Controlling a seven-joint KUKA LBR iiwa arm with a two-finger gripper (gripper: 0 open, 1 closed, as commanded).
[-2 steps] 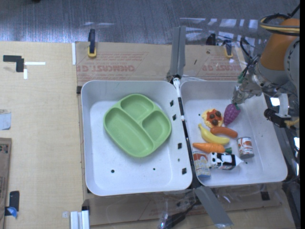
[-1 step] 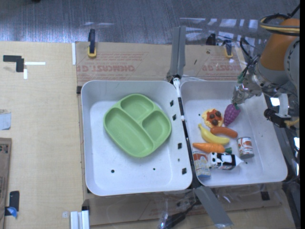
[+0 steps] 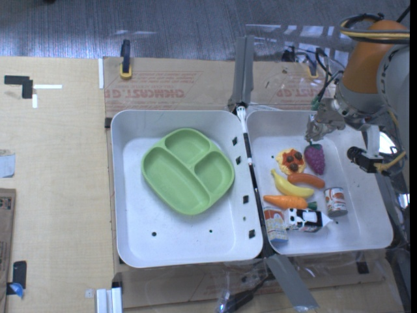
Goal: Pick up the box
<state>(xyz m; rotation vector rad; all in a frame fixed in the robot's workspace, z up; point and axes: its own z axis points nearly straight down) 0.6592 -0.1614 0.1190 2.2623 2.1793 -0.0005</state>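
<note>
Lying at right bin's point(image 3: 365, 240) front: box point(image 3: 276, 225) | fingers point(image 3: 315, 137) well apart, near purple fruit point(image 3: 315, 158) (grip state unreadable)

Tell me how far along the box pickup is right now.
Nothing looks done yet: the box lies in the right bin, at its near left corner beside the carrot. In hand: the gripper hangs over the far side, above the purple grapes. Left: reaching the box, gripping and lifting it.
</note>
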